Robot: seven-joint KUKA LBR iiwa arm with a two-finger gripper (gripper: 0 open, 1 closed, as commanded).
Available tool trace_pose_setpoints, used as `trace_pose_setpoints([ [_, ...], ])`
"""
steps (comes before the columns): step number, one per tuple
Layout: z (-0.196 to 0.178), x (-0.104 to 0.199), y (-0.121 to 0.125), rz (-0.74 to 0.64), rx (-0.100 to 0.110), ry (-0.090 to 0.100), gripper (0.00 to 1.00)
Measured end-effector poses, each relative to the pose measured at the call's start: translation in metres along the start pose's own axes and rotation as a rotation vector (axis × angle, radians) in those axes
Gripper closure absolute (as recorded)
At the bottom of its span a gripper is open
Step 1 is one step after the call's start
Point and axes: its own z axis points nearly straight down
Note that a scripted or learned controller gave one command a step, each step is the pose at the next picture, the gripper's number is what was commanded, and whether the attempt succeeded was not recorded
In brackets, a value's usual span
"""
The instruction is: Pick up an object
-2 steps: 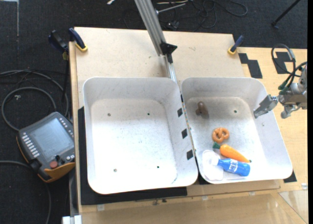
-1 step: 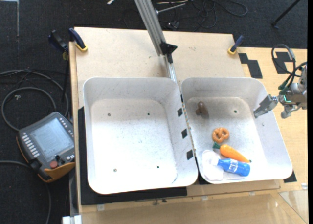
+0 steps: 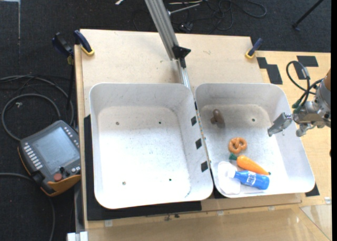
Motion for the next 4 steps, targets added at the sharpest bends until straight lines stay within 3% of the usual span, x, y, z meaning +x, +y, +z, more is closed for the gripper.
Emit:
trace_pose_setpoints([
  [2,0.121,-0.001,-0.011,0.0,0.002,0.001,0.0],
  [3,0.108,-0.001,-0.009,-0.001,-0.006,-0.001,1.0],
  [4,0.057,-0.002,-0.018,-0.001,-0.01,-0.003,1.0],
])
